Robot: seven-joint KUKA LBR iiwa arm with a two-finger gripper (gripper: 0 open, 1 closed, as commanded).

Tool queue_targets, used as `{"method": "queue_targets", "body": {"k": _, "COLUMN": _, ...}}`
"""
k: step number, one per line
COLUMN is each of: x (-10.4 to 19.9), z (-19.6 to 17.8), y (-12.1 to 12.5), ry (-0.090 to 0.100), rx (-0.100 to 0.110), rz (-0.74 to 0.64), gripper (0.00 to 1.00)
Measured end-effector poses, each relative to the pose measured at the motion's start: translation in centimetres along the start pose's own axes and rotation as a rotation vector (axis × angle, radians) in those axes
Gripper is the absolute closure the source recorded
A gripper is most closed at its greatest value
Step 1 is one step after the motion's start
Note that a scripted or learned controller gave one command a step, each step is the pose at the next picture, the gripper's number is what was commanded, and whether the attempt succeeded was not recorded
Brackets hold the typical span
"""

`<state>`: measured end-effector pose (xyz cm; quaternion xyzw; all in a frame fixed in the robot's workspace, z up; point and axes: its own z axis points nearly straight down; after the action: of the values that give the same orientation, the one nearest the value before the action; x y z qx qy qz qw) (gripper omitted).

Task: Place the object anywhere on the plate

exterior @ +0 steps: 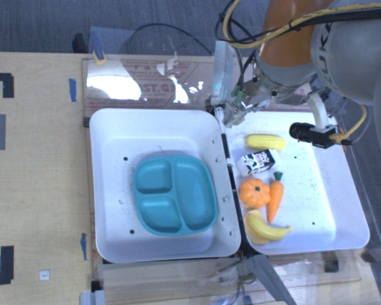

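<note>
A teal plate [175, 194] with three compartments lies in the left white bin [108, 138]. The right bin [324, 202] holds several toy foods along its left side: a yellow corn-like piece [265, 142], a black-and-white carton [258, 162], an orange pumpkin [254, 192], a carrot [275, 197] and a banana [267, 229]. My gripper [227, 114] hangs over the far end of the divider between the two bins, just left of and behind the yellow piece. Nothing shows in its grasp.
A clear plastic sheet [146, 81] lies behind the left bin. A black part on the arm's cabling [311, 134] juts over the right bin's far side. The wooden bench [32, 189] stretches out to the left.
</note>
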<state>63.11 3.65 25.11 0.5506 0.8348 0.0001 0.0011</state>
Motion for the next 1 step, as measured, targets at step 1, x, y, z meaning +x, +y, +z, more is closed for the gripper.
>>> {"method": "queue_targets", "body": {"k": 1, "x": 12.32, "z": 7.99, "y": 1.34, "ry": 0.007, "rx": 0.014, "rz": 0.097, "gripper": 1.00}}
